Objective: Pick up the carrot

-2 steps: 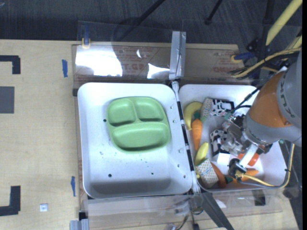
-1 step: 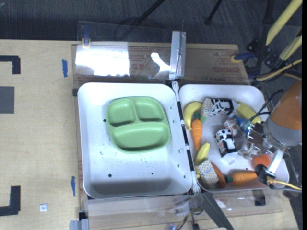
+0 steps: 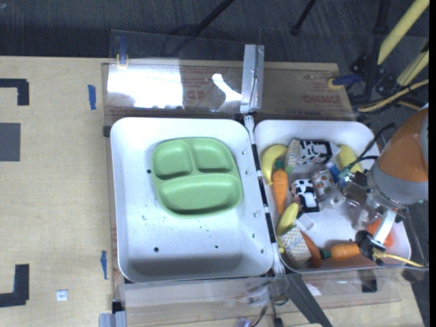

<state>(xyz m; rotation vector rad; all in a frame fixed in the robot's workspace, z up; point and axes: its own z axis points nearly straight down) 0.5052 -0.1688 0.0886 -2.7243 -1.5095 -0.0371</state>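
In the right bin [image 3: 319, 131], the carrot [image 3: 280, 190] lies lengthwise just inside the wall that this bin shares with the left bin [image 3: 129, 182], its thick end toward the far rim. A banana [image 3: 271, 157] curves just beyond that end, and a second yellow banana [image 3: 288, 216] touches the near tip, so the carrot is hemmed in at both ends and on the wall side. On its other side sits a black-and-white toy [image 3: 304, 191], close by. Farther from the carrot, along the near rim, two more orange pieces [image 3: 344, 251] lie among clutter — little bare floor shows anywhere in this bin.

The gripper [image 3: 371, 231] hangs low over the far side of the bin from the carrot, well apart from it, beneath the orange band [image 3: 409, 155]; whether it is released or clenched I cannot tell.

Across the shared wall from the carrot, the left bin holds a green divided plate [image 3: 196, 176] with wide open white floor around it.
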